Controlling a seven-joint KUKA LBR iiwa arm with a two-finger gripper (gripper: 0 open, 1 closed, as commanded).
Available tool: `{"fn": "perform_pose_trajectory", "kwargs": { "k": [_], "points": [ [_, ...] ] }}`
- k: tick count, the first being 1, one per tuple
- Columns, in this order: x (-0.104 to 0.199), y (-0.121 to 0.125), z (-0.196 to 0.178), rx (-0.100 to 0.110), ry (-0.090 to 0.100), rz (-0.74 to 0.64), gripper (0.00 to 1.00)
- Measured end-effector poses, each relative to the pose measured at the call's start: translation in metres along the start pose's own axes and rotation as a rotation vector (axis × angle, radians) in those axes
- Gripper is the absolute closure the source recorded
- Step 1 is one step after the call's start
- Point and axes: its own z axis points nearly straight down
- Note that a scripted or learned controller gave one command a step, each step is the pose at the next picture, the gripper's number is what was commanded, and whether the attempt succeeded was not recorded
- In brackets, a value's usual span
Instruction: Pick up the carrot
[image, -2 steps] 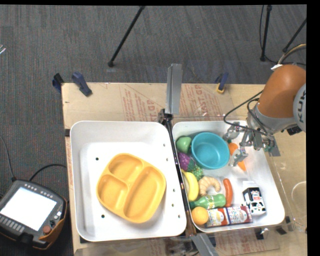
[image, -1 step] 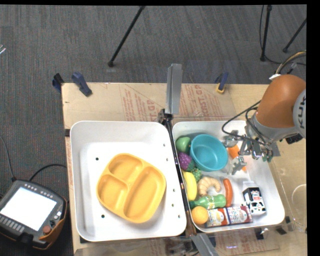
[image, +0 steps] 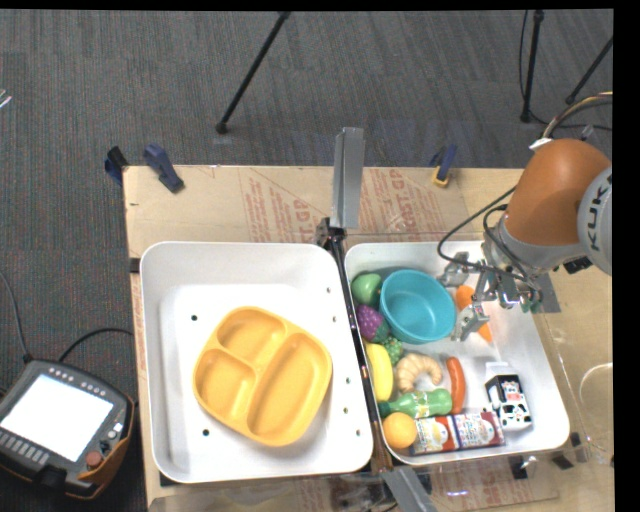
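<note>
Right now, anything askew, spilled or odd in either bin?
Nothing spilled or damaged. The right white bin is crowded: toy foods lie jumbled around the teal plastic bowl. The orange toy carrot sits beside the bowl under the robot hand. The yellow divided plate lies flat, slightly rotated, in the left white bin.

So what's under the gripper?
An orange carrot lies below the gripper, right of the teal bowl. The wrist covers most of it.
</note>
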Motion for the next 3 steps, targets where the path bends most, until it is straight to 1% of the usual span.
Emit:
{"fn": "perform_pose_trajectory", "kwargs": {
  "k": [1, 2, 3],
  "points": [
    [0.018, -0.017, 0.002, -0.003, 0.004, 0.048, 0.0],
    [-0.003, -0.001, 0.001, -0.001, 0.001, 0.019, 0.0],
    [0.025, -0.018, 0.002, -0.002, 0.004, -0.037, 0.0]
  ]
}}
